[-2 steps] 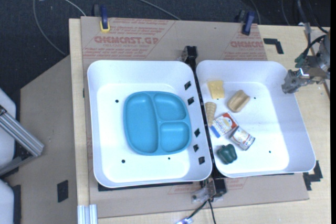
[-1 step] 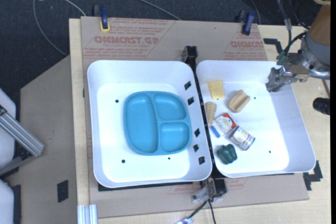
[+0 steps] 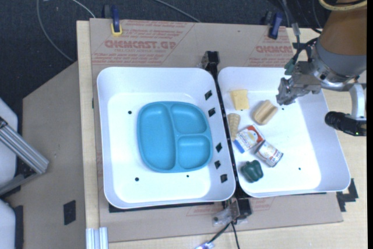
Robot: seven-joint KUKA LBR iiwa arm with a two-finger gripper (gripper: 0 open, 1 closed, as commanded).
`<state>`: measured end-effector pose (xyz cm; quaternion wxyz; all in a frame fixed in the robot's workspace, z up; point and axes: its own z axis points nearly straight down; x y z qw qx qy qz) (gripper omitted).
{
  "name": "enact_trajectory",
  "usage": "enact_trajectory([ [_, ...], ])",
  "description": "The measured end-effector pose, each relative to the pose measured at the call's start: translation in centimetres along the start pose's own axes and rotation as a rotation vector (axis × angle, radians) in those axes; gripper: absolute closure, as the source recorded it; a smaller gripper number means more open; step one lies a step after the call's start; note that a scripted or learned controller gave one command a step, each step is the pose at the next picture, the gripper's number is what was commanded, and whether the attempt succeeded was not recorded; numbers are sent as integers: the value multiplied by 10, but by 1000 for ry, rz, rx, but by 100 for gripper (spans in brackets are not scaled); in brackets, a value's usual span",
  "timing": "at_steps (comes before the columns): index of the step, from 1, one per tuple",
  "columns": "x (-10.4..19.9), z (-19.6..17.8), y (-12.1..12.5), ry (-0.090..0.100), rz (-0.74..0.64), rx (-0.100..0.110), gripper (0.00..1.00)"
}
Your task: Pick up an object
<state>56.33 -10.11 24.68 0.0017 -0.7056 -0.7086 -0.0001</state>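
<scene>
The gripper [image 3: 285, 96] hangs over the far part of the right bin [image 3: 315, 175]; whether it is open or closed cannot be told, and nothing visibly sits in it. Just left lies a tan bread roll [image 3: 264, 112], apart from it.

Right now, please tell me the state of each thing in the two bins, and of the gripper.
Blue plate: lying flat in left bin, nothing on it.
Yellow block: lying in right bin.
Bread roll: lying free, near gripper.
Cone: on its side.
Packet: lying flat.
Can: on its side.
Green pepper: resting loose.
Gripper: above right bin, holding nothing.
</scene>
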Motion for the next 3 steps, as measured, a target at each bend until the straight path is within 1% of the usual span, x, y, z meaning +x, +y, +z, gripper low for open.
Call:
enact_trajectory([
  [1,44,0,6,0,-1,-1,100],
  [2,108,1,14,0,-3,-3,100],
  [3,157,-3,21,0,-2,-4,100],
])
